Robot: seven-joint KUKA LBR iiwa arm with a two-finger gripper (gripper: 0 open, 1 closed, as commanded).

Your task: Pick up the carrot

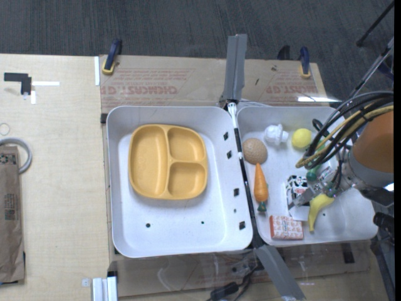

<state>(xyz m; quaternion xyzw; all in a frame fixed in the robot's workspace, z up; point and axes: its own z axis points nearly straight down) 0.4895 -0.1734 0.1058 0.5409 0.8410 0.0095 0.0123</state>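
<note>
One carrot [260, 183] lies by the right bin's [351, 234] left wall, beside one banana [317, 208], one lemon [301, 137]. One yellow plate [168, 162] occupies the left bin [125, 231]. Gripper [311, 189] state: cannot tell. Grey carpet [156, 11] lies beyond.

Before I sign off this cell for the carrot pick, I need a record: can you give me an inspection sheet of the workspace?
Surface: two shallow white bins side by side.
Job's thing: orange tapered carrot lies along right bin's left wall, untouched.
Clutter: yellow divided plate in left bin; brown egg-shaped object, yellow ball, yellow banana, red-and-white packet in right bin.
Tool: tool beside the banana; finger state unclear.
Cables: black and yellow bundle over arm.
Surroundings: blue clamps, dark carpet.
</note>
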